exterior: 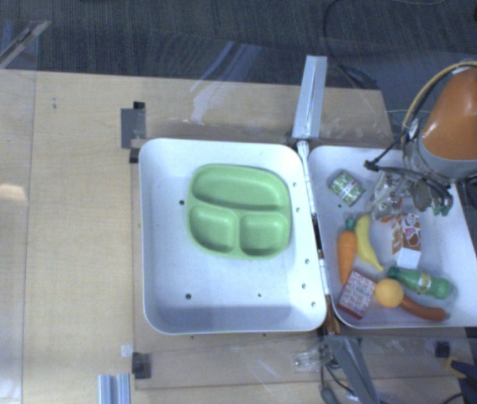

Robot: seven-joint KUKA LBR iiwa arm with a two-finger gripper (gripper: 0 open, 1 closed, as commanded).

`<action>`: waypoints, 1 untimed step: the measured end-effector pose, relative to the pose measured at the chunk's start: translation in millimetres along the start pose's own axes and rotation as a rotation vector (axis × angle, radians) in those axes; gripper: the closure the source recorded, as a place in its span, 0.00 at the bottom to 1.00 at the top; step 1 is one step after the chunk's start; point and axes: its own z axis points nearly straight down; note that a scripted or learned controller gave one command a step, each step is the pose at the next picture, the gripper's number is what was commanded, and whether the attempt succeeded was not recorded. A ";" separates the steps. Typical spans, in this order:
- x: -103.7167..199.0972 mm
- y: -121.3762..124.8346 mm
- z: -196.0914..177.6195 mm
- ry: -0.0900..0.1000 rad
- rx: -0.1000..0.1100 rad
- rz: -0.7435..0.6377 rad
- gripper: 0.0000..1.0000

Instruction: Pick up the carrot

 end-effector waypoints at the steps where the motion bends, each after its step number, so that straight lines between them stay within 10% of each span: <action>1: 8.7 -22.9 -10.5 0.004 -0.001 -0.094 1.00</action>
